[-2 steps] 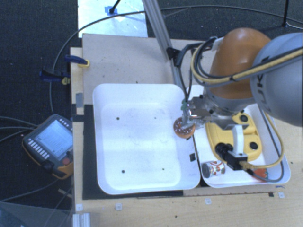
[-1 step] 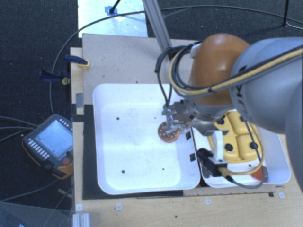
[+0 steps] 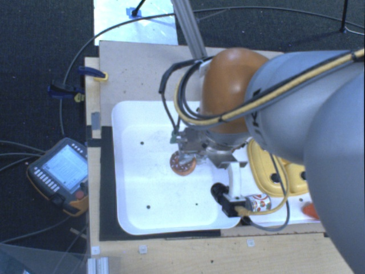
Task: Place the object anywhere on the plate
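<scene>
A small round brown, doughnut-like object (image 3: 183, 164) lies flat in the left white bin (image 3: 137, 176), near its middle; being round, it shows no long axis or heading. The pincer (image 3: 187, 150) sits directly above, touching it, but whether it is open or clamped cannot be told. The yellow plate (image 3: 268, 170) lies in the right bin, and no writing is legible.

Bright, even light; slightly soft focus.
</scene>
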You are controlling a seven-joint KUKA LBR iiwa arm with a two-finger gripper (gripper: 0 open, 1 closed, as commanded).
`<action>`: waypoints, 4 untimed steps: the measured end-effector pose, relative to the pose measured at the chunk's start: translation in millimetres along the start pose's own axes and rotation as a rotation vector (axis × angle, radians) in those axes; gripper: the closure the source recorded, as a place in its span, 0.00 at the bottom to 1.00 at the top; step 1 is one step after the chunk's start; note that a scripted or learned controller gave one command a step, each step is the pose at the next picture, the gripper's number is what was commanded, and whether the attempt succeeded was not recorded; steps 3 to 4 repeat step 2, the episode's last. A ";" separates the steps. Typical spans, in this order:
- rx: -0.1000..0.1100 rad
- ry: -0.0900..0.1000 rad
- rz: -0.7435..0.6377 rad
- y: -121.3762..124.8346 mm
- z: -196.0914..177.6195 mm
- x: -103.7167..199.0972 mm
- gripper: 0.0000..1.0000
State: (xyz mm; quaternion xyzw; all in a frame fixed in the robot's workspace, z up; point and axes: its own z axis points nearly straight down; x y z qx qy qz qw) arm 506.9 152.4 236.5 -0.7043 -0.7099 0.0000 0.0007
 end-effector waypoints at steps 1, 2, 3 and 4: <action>0.001 0.000 -0.001 -14.2 16.7 53.7 1.00; 0.000 0.000 0.004 -13.2 15.8 51.0 0.00; 0.000 0.000 0.004 -13.2 15.8 51.0 0.00; 0.000 0.000 0.004 -13.2 15.8 51.0 0.00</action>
